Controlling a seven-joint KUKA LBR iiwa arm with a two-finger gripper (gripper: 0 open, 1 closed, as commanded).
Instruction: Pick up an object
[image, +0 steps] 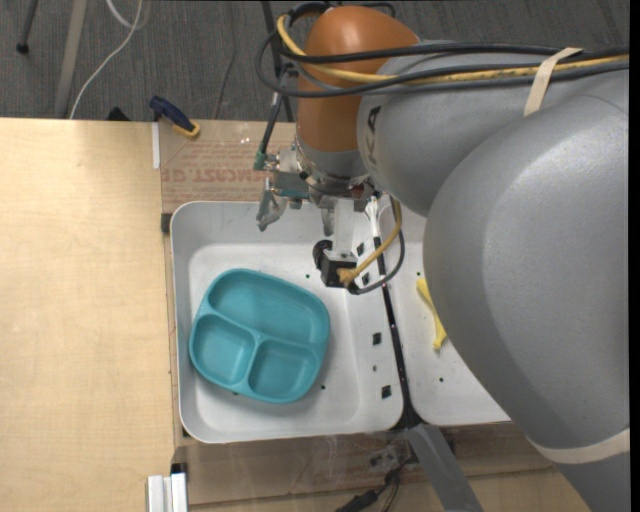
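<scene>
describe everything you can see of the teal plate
The plate is teal, looks like smooth plastic, and has a rounded outline with a raised rim. Ridges split it into three wells: one wide well across the far side and two smaller ones nearer the camera. All three hold nothing. It lies flat, right way up, on the floor of the left bin, toward that bin's left and near side. The pincer hangs beyond it, nearer the far wall, apart from the plate.

The cardboard sheet (215, 170) behind the bins bears faint reddish print, seemingly upside down, too blurred to read.
</scene>
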